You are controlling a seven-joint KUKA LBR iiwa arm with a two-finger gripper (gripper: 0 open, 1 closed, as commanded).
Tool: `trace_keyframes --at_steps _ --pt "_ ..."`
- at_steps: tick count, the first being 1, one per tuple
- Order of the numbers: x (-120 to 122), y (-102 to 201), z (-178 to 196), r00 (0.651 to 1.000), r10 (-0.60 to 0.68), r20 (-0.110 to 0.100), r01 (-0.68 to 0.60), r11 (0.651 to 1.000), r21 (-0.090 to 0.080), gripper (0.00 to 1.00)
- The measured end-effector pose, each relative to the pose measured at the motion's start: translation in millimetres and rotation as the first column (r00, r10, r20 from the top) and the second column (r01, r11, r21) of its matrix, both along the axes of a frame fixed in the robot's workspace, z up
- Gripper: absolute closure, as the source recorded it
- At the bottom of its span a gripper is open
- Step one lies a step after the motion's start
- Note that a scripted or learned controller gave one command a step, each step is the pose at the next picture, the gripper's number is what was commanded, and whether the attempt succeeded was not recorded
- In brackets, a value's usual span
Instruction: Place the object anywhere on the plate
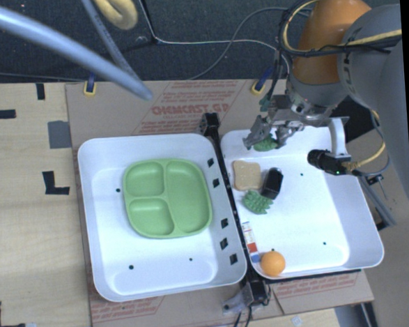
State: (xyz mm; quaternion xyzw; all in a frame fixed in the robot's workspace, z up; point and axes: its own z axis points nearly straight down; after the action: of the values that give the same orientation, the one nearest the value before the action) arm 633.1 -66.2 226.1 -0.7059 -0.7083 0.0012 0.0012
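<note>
The pale wooden table (27, 227) carries a sheet of printed brown cardboard (186, 101), and on that sit two shallow white plastic bins, the left bin (111, 271) and the right bin (334, 220), touching along a black clipped seam. The grey arm with its orange band (330, 18) reaches in from the right and hangs over the far end of the right bin. In the left bin lies the light green three-compartment plate (168, 198), bare. In the right bin, near the seam, are a tan square sponge-like block (246, 174), a small black object (271, 182) just beside it, a dark green ridged piece (258, 202) below them, and a small orange ball (272, 263) at the near rim. The pincer (267, 138) sits low over a small green leafy object (265, 146) at the far edge; whether it is open or has hold of that object I cannot tell. The risk, as I judge it, is a weak or missed grip, so the object slips off before crossing the seam, or catches the bin wall on the way up.
</note>
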Motion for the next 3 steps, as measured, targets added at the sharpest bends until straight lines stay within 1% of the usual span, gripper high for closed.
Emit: trace_keyframes --at_steps 2,3 --pt "-54 103 -16 1.0 0.001 -0.001 -0.001 1.0 0.001 1.0" --pt "-72 148 -12 1.0 0.003 0.0 -0.003 1.0 0.001 1.0"
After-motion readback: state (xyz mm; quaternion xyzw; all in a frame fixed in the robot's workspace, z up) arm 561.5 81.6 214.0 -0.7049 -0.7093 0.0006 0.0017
